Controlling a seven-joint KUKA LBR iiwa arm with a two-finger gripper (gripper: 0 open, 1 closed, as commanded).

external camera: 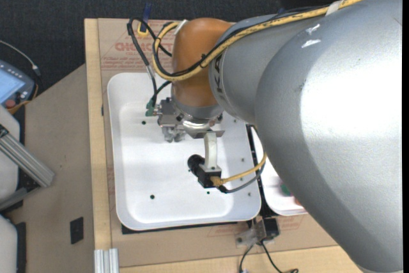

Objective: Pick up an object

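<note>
The grey metal two-finger gripper (171,131) hangs low over the upper middle of the shallow white plastic left bin (137,192) (open or clenched, I cannot tell); a small green-and-red object (285,192) lies just right of that bin, half hidden beneath the grey arm (332,105).

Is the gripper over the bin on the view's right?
No, the gripper is above the bin on the view's left.

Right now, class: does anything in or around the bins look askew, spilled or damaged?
Nothing stands out. The left bin lies flat and whole beneath the gripper; the arm hides most of the right bin.
</note>
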